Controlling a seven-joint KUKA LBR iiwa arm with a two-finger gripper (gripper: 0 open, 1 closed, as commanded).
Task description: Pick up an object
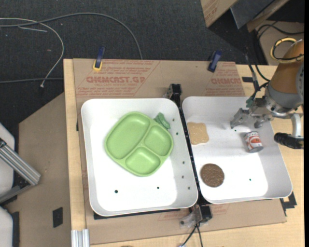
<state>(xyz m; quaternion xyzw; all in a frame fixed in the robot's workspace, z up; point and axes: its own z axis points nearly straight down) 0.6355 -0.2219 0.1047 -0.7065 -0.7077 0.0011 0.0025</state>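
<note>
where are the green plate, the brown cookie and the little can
green plate [138, 143]: camera view, on its middle ridge.
brown cookie [212, 174]: camera view, on the centre of its top.
little can [253, 141]: camera view, on its side label.

green plate [139, 143], brown cookie [212, 174], red-white can [253, 140]

Two white bins [96, 193] are sitting side by side. One green divided plate [139, 143] is lying in the left bin; one tan slice [197, 133], one brown disc [212, 174] and one small can [253, 141] are lying in the right.

Dark carpet floor [145, 29], loose grey cables [53, 34], cardboard-covered bench [48, 144], cardboard boxes [217, 9] top right.
</note>
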